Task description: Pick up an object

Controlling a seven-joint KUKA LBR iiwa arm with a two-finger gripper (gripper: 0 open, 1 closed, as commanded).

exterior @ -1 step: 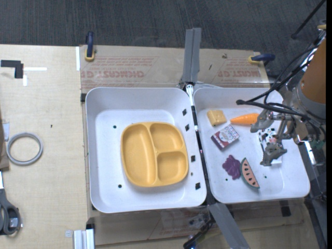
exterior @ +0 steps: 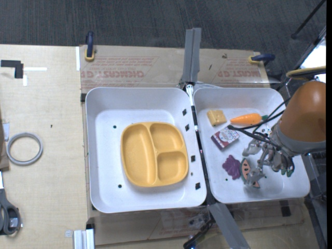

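The right bin (exterior: 218, 191) holds a purple grape bunch (exterior: 232, 167), a watermelon slice (exterior: 245, 166) just right of it, a red and white packet (exterior: 225, 138), a tan cracker (exterior: 216, 117) and an orange carrot (exterior: 246, 120). My gripper (exterior: 255, 174) hangs low over the bin's front right part, its fingers pointing down beside the watermelon slice and a small grey piece (exterior: 253, 180). I cannot make out whether anything sits between the fingers. The arm's orange band (exterior: 309, 113) covers the bin's right edge.
The left bin (exterior: 98, 139) holds a yellow divided plate (exterior: 154, 153). A roll of tape (exterior: 23, 148) and scissors (exterior: 9, 218) lie on the bench at the far left. Clamps (exterior: 90, 45) hold the cardboard behind the bins.
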